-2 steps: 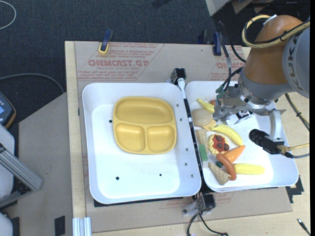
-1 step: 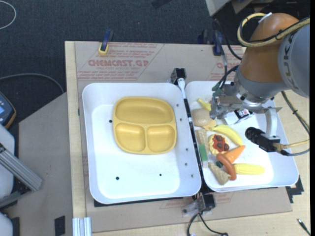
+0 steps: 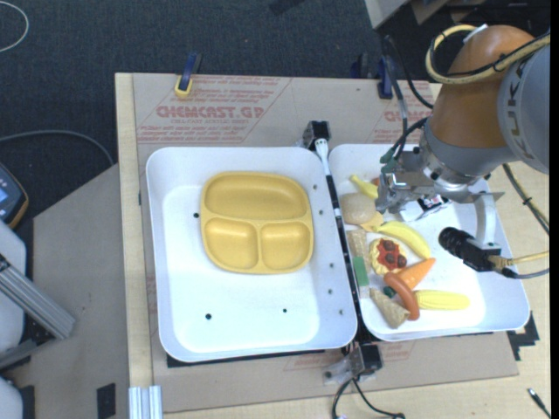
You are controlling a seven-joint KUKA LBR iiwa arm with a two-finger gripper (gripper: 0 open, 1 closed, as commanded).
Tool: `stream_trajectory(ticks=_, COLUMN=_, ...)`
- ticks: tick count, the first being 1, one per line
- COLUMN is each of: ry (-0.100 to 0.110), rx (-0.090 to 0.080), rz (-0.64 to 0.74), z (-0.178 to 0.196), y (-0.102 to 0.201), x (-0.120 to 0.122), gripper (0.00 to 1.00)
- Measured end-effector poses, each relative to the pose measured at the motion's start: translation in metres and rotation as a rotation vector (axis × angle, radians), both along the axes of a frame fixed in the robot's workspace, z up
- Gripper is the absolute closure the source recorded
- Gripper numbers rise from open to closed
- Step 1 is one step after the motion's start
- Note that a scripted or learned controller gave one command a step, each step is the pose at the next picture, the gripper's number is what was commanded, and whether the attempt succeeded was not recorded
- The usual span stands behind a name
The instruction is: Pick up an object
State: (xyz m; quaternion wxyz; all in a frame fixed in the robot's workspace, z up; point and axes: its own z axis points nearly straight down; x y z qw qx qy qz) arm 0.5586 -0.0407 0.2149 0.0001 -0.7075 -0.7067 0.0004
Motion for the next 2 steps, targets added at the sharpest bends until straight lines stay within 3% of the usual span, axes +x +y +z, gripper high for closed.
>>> stream_trajectory(ticks=1, ry=-0.005, rx=0.000, rz=0.002, z=0.018, y=0.000, x=0.007, gripper=1.00)
stream_trajectory(ticks=2, ry=0.004, rx=0.001, rz=0.000, z=0.002, y=0.004, x=-0.008, gripper=1.00)
